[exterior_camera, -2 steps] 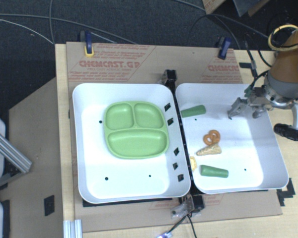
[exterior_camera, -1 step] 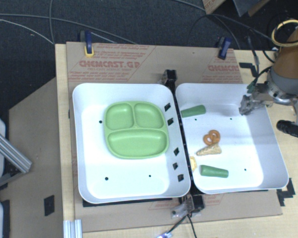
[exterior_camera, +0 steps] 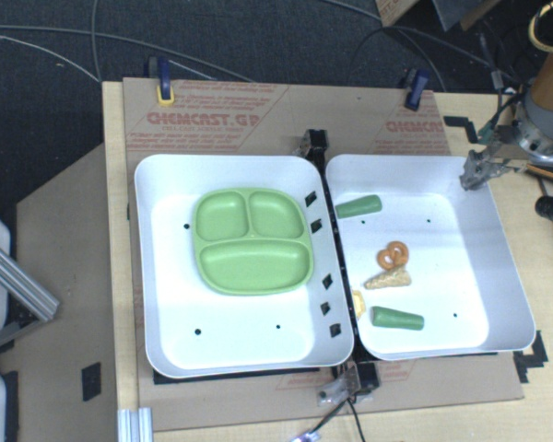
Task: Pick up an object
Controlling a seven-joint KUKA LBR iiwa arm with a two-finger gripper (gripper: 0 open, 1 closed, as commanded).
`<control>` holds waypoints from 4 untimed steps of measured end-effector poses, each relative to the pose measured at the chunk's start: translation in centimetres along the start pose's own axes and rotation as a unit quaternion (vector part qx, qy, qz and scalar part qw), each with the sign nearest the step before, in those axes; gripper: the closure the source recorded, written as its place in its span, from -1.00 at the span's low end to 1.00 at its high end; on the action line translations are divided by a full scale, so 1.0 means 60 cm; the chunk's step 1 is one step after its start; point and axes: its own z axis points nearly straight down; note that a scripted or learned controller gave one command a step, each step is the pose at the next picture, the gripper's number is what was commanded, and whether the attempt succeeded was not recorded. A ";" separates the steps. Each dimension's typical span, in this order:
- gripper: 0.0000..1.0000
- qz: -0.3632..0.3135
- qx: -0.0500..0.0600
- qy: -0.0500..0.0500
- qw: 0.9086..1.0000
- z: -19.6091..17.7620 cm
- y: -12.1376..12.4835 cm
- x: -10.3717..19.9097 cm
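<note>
gripper (exterior_camera: 480,167) at bin corner, pretzel (exterior_camera: 394,255) well apart

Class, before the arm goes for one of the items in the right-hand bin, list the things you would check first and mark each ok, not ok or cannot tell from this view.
1. Targets present: two green pieces, an orange ring and a tan wedge lie in the right bin. Ok.
2. Green pieces stand apart from other items. Ok.
3. Ring and wedge are separate enough to take one alone: they look touching. Not ok.
4. Gripper is above a target: it sits at the bin's upper right rim, away from all items. Not ok.
5. Jaws open: too small to tell. Cannot tell.
6. Green divided plate lies in the left bin, out of the path. Ok.
</note>
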 end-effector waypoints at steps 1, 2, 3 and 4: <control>1.00 -0.001 -0.001 0.000 1.000 -0.108 0.011 0.003; 1.00 0.000 0.002 0.000 1.000 -0.105 0.013 0.003; 1.00 -0.002 0.004 0.002 1.000 -0.116 0.014 0.083; 1.00 -0.003 0.004 0.003 1.000 -0.126 0.017 0.176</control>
